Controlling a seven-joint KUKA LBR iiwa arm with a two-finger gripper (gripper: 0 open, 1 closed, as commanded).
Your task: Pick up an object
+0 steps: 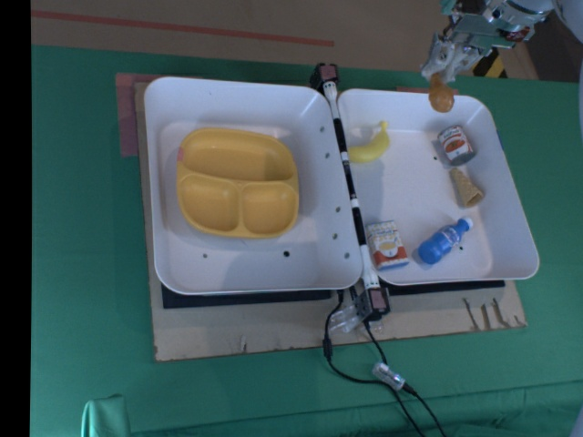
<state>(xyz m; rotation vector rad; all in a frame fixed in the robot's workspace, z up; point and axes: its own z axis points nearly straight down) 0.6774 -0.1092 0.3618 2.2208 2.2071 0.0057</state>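
**Orange piece in the pincer above the right bin's far edge**

Green cloth covers the bench (82,244), with a sheet of cardboard (237,335) under the two white bins. Left to right: the left bin (182,267) carries a yellow divided plate (238,182), three compartments, lying flat near its middle. A hinge strip with black fittings (351,194) runs between the bins, and cables (364,362) trail from its near end toward the bench's front.

Inside the right bin (510,253), a yellow banana (372,144) lies just beside the divider at the far side. Nearer the front sits a small orange-and-white carton (387,244), with a blue bottle (443,241) lying tilted close beside it. Toward the right wall, a small can (455,145) rests on its side, and a tan cone (466,187) lies just in front of it.

Over the far edge of the right bin, the pincer (441,73) hangs closed on a small orange object (442,96), which dangles between its fingers, lifted off the bin floor. Nothing stands under it; the can is the closest thing.
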